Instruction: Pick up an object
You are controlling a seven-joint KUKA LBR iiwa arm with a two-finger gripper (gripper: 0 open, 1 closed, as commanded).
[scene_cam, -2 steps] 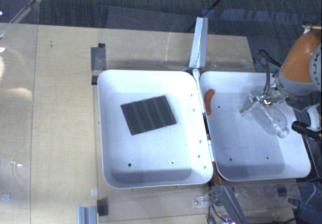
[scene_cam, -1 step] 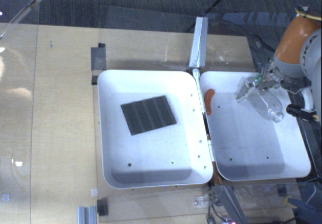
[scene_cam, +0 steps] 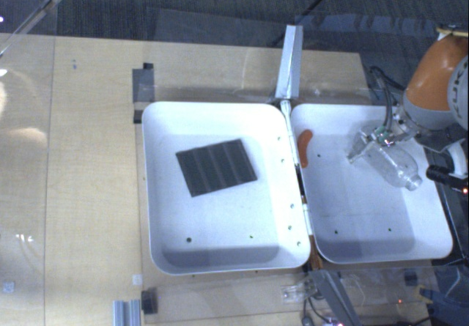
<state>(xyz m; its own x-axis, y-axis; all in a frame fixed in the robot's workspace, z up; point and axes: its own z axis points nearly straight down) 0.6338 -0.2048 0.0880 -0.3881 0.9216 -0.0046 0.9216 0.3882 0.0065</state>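
**Arm over right bin, grip state unclear**

Arm (scene_cam: pixel 438 79) comes in from the right, orange band visible above the wrist. Pincer (scene_cam: pixel 375 140) sits low over the right bin (scene_cam: pixel 381 244), in its upper middle. Can't tell whether the pincer is released or clenched; the tip area is a blur of metal and clear plastic.

Right bin contents:
- clear plastic bottle (scene_cam: pixel 394 165), lying on its side, tilted, just beside and below the pincer. Touching or not: can't tell.
- small orange object (scene_cam: pixel 304 147), elongated, against the bin's left wall, well apart from the pincer.

Left bin (scene_cam: pixel 220 251):
- dark ribbed rectangular panel (scene_cam: pixel 217 166), lying flat, slightly rotated, left of centre.

Both bins sit side by side on the light wood bench (scene_cam: pixel 80 193), walls touching along the middle. A metal bar (scene_cam: pixel 289 61) stands at the top of the seam between them.
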